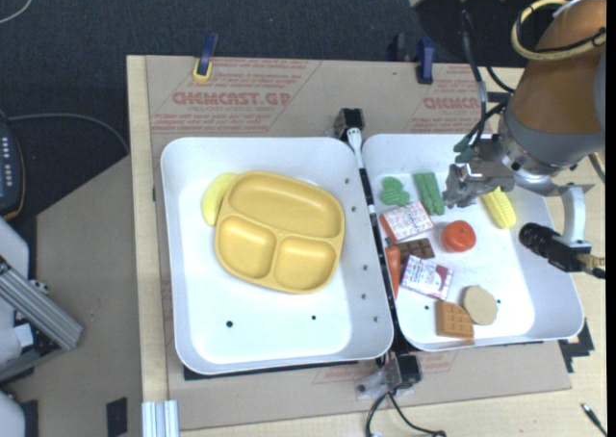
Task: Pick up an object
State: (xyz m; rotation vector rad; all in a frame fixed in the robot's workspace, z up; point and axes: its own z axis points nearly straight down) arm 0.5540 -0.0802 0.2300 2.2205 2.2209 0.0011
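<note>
A dark carpeted floor surrounds the worktop, a board covered with brown printed paper and held at its far edge by a yellow clamp and a blue clamp. Two shallow white bins sit side by side on it. The left bin carries a yellow divided tray near its middle, with a yellow rounded piece partly tucked under the tray's left edge, too hidden to name. The right bin holds small toy foods: a green leafy piece and a green stick near the far edge, printed packets along the left wall, a red tomato in the middle, a brown wafer and a round biscuit toward the near edge. A yellow corn cob lies just right of the gripper, its long axis running from far-left to near-right, its far end partly covered by the arm's wrist. The gripper hangs over the far part of the right bin between the green stick and the corn; its fingers are lost in dark clutter, so I cannot tell whether they are spread or closed, nor whether anything sits between them. The arm's upper body is cut off at the right edge.
</note>
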